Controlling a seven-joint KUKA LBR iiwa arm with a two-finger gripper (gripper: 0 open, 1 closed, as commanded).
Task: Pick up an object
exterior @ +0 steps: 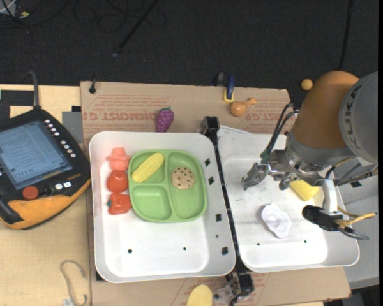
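My gripper (267, 180) hangs over the upper middle of the right bin (293, 254), open, with nothing between its fingers. A crumpled white object (276, 220) lies on the bin floor just below and to the right of it. A yellow block (303, 189) sits to the gripper's right, partly hidden under the wrist. In the left bin (153, 247) a green divided tray (158, 204) holds a yellow corn cob (147, 166) and a round cookie (182, 178). Beside the tray's left edge stand three red and pink toy pieces (117, 181).
A black divider (218, 190) runs between the bins. Behind them on the cardboard lie a purple grape bunch (164, 118) and an orange pear (241, 107). A teach pendant (32, 164) rests at the left. A yellow object (200, 294) sits at the front edge.
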